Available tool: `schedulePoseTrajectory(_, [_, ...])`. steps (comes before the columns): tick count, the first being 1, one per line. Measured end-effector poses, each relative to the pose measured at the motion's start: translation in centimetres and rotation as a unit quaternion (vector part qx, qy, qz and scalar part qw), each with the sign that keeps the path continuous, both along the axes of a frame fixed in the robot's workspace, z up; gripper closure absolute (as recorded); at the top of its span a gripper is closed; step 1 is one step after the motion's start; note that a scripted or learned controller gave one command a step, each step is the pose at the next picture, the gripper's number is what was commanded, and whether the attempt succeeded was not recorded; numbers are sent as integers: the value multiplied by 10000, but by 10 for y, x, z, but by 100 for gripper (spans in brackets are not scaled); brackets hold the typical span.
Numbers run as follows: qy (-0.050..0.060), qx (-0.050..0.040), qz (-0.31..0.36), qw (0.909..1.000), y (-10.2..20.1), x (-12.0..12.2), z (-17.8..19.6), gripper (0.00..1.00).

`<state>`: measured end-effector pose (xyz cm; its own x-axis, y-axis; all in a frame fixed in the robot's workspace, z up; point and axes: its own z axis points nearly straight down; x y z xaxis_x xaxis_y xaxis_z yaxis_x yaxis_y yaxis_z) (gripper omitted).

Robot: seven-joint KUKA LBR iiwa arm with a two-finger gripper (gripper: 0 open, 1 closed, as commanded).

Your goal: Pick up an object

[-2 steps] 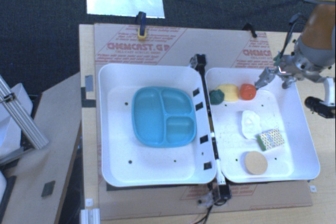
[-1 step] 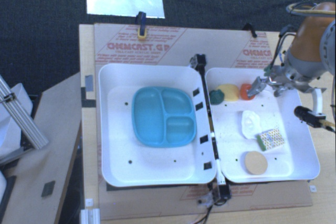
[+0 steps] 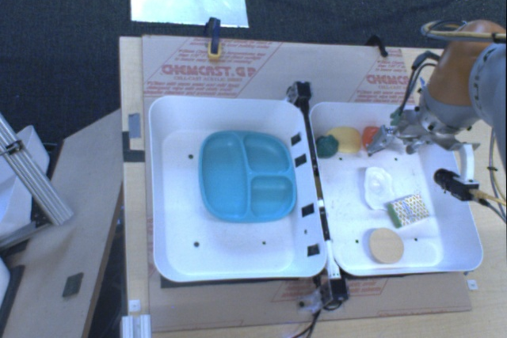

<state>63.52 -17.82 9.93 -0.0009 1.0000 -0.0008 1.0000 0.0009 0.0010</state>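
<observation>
My gripper (image 3: 386, 138) hangs low over the far part of the right bin (image 3: 455, 249), right beside a small red object (image 3: 369, 136). To the left of that lie a yellow object (image 3: 344, 139) and a green one (image 3: 326, 145). Nearer the middle of the bin lies a white object (image 3: 379, 183), with a patterned packet (image 3: 409, 210) just in front of it and a round tan disc (image 3: 386, 245) toward the front. No object can be seen lifted off the bin floor.
A blue divided plate (image 3: 244, 175) lies in the left bin (image 3: 178, 249). A black divider (image 3: 310, 170) runs between the two bins. The grey arm with its orange band (image 3: 467, 63) and cables crosses the right bin's far right corner.
</observation>
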Motion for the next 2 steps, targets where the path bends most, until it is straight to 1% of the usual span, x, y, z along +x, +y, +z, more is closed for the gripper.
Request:
schedulePoseTrajectory(1, [-21,-3,0,10000,0,1,13,100])
schedulePoseTrajectory(2, [-21,-3,-3,10000,-9,7,64,100])
